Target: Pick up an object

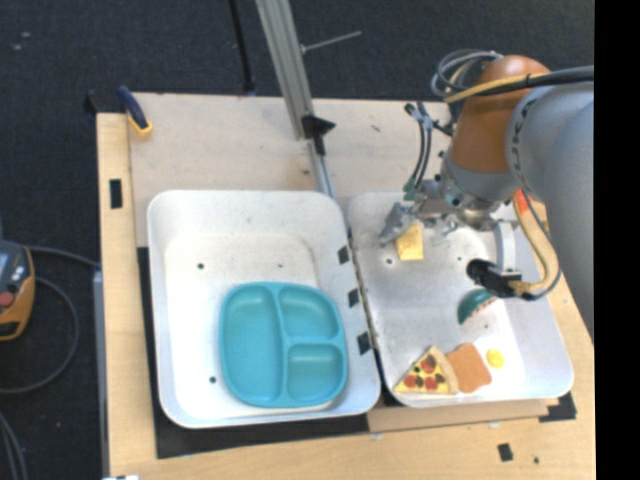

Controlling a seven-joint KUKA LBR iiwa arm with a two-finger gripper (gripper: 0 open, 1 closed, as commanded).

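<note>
Yellow block (409, 245) sits near the right bin's (540, 368) far-left corner, the claw (405, 224) poised right over it for a pick — its grip cannot be told.
</note>
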